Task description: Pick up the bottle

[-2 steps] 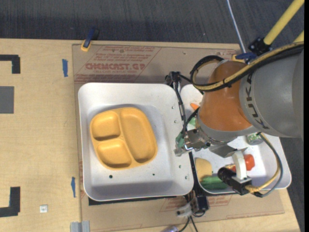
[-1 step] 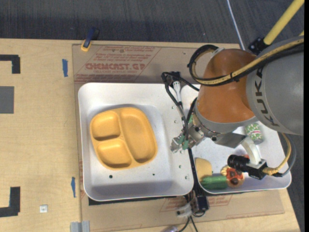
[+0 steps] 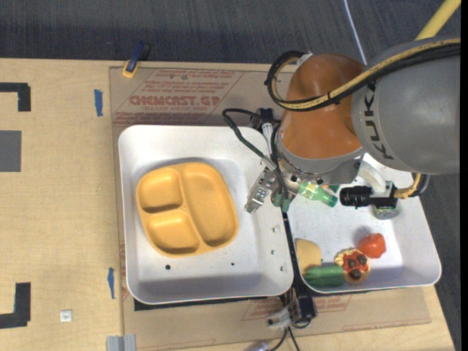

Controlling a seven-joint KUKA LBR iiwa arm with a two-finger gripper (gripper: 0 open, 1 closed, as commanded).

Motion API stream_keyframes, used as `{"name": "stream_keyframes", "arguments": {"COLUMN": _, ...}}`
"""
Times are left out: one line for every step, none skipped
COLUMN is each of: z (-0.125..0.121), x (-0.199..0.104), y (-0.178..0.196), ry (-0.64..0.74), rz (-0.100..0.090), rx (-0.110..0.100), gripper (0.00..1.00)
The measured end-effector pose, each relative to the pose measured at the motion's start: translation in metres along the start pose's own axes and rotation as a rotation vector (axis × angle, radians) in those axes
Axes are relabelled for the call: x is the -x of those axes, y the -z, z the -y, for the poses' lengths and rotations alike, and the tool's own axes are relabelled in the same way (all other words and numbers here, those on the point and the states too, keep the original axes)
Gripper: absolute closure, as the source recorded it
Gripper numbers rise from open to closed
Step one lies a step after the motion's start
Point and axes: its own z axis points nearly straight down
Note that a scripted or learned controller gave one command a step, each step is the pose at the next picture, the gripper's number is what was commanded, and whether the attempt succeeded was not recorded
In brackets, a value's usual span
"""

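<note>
Two shallow white bins sit side by side on a cardboard sheet (image 3: 175,93) with red print, which lies on the tan bench. The left bin (image 3: 139,152) fills the middle of the frame and carries a yellow divided tray (image 3: 187,208) with three compartments, lying flat and a little turned. The right bin (image 3: 417,258) lies at the lower right, its upper part covered by the arm (image 3: 409,115), whose grey body and orange band (image 3: 322,108) come in from the upper right.

Below the orange band, the gripper (image 3: 260,193) hangs over the right edge of the left bin, close to the seam between the bins; whether its metal fingers are apart or together cannot be told. Just right of it, over the near edge of the right bin, a clear green bottle (image 3: 316,193) lies on its side under the wrist, tight against the gripper's body.

Lower in the right bin rest a pale yellow rounded item (image 3: 307,253), a dark green item (image 3: 323,273) lying flat, a red and yellow toy (image 3: 354,263) beside it, and a red item (image 3: 372,245) just above.
</note>
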Motion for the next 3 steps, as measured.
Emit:
{"name": "stream_keyframes", "arguments": {"z": 0.053, "x": -0.006, "y": -0.007, "ry": 0.353, "rz": -0.003, "rx": -0.001, "gripper": 1.0}}
{"name": "stream_keyframes", "arguments": {"z": 0.063, "x": -0.034, "y": -0.007, "ry": 0.622, "rz": -0.004, "rx": -0.001, "gripper": 1.0}}
{"name": "stream_keyframes", "arguments": {"z": 0.029, "x": -0.041, "y": -0.007, "ry": 0.872, "rz": 0.0, "rx": 0.002, "gripper": 1.0}}
